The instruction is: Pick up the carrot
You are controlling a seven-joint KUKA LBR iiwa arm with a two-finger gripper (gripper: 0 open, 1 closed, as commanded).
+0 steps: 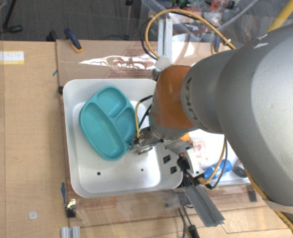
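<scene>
From my remote seat, the wooden counter [22, 133] filled the frame's left. Next came the left white bin [82, 180], with a teal divided plate [106, 123] tilted against its upper left. At center, the gripper [145, 144] hung beside the plate's right edge; I couldn't tell its fingers' state. A bit of orange [186, 138], possibly the carrot, peeked under the arm [245, 98] in the right bin [230, 180].

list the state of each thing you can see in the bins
teal plate: lying tilted in the left bin, one edge against the gripper
gripper: low in the left bin beside the plate, fingers hidden
carrot: orange bit showing under the arm, mostly hidden
blue item: lying in the right bin, partly hidden
</scene>
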